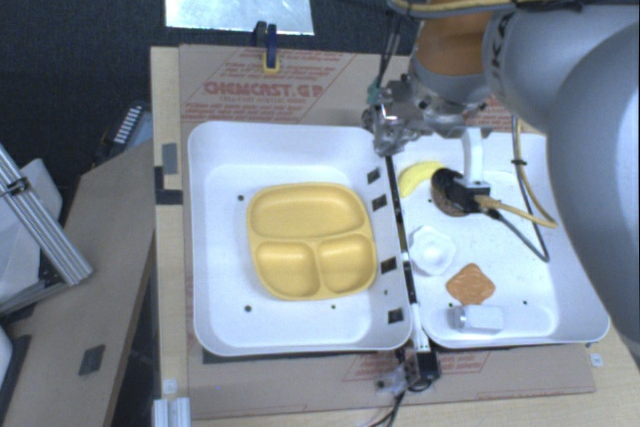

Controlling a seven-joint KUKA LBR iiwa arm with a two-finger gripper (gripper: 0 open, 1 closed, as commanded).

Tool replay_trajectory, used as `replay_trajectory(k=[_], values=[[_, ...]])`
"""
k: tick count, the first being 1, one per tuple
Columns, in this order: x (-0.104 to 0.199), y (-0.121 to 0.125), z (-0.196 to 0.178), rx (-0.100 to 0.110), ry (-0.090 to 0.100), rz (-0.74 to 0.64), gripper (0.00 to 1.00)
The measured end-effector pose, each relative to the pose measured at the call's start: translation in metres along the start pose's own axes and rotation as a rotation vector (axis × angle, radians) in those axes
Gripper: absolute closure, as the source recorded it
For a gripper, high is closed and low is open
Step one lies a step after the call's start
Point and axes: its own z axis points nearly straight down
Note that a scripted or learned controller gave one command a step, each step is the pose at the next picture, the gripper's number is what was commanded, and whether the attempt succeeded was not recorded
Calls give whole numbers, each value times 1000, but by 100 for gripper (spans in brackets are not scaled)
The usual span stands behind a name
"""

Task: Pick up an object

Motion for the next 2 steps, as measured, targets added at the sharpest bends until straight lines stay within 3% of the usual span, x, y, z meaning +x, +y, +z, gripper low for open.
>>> replay_trajectory(k=[1, 2], values=[[51, 5, 12, 2, -1, 0, 100], [48, 5, 12, 3, -2, 4, 0]])
